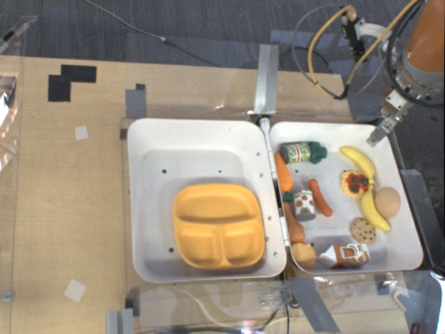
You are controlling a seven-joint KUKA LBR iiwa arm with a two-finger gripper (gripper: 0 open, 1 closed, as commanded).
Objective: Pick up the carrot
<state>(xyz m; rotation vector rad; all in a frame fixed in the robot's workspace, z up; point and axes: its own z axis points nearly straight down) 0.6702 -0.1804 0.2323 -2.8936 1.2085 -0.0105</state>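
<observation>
Carrot (283,173) — lying along the left wall of the right bin (410,245), centre of the frame, just below a green bottle (303,152). Claw (381,132) — upper right of the frame, over the bin's far right corner, well apart from the carrot; its state cannot be told. Yellow tray (218,225) in the left bin (149,186).

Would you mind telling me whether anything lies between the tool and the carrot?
Yes. The tool is at the right bin's far right corner; the carrot lies along its left wall. The green bottle and a banana lie between them.
</observation>
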